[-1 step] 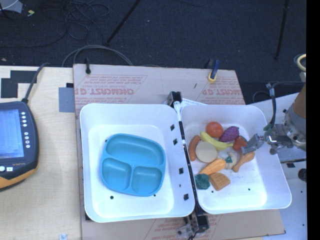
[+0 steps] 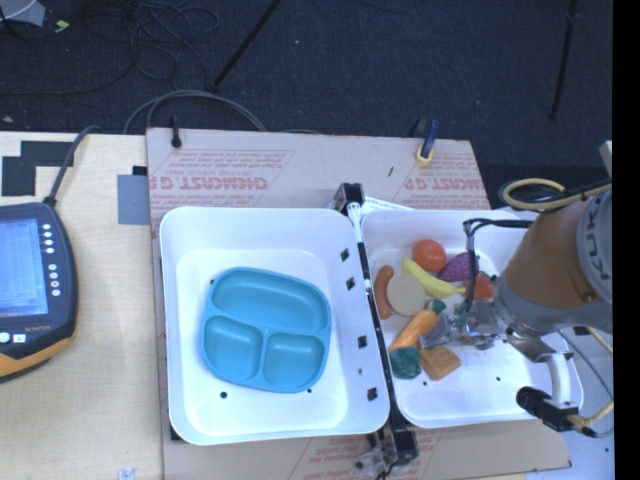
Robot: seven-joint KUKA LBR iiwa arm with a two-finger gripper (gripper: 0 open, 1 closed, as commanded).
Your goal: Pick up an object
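Cardboard-backed right bin (image 2: 500, 408): our gripper (image 2: 462, 320), finger state unclear, hovers over toy carrot (image 2: 413, 330); next we descend.

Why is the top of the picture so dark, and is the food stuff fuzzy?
In the camera view, the light falls on the two shallow white bins, which look bright and a bit washed out, while the floor behind stays dim. The blue divided plastic tray is fairly sharp with soft shadows; the small toy foods, like the yellow plastic banana, look slightly soft and grainy.
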